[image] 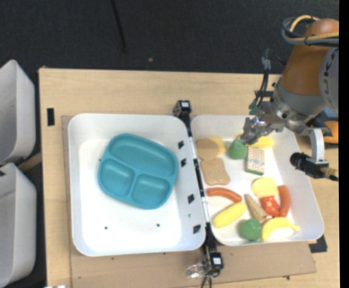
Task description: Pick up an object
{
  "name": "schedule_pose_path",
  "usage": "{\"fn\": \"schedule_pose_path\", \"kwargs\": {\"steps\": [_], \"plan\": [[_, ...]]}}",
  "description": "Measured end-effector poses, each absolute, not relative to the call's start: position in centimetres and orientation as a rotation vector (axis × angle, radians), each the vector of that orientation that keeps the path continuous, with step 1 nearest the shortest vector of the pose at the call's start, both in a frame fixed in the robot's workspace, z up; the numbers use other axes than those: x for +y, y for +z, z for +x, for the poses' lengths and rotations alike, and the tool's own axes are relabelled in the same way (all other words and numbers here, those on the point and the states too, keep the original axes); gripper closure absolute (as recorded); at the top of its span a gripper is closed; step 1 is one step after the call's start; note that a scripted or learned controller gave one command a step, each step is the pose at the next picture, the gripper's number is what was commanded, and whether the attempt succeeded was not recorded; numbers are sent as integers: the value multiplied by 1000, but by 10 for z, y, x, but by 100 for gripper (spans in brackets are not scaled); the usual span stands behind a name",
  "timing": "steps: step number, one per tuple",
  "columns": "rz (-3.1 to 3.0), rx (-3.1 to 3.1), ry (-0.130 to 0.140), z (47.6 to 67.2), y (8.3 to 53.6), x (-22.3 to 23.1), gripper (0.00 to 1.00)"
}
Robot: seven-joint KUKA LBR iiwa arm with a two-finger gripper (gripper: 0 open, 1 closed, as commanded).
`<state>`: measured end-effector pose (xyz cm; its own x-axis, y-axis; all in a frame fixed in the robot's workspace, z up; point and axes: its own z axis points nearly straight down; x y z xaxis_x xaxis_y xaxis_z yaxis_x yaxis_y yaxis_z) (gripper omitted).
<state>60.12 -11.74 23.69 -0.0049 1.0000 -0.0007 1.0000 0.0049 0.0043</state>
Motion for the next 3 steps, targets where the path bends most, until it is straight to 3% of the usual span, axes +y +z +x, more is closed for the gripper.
{"fn": "schedule_pose_path", "kwargs": {"steps": [1,2,3], "plan": [[2212,2226,5,633,245,-76,100],[2216,2222,1,655,246,-70,100],[2216,2225,-2,652,236,-69,100]]}}
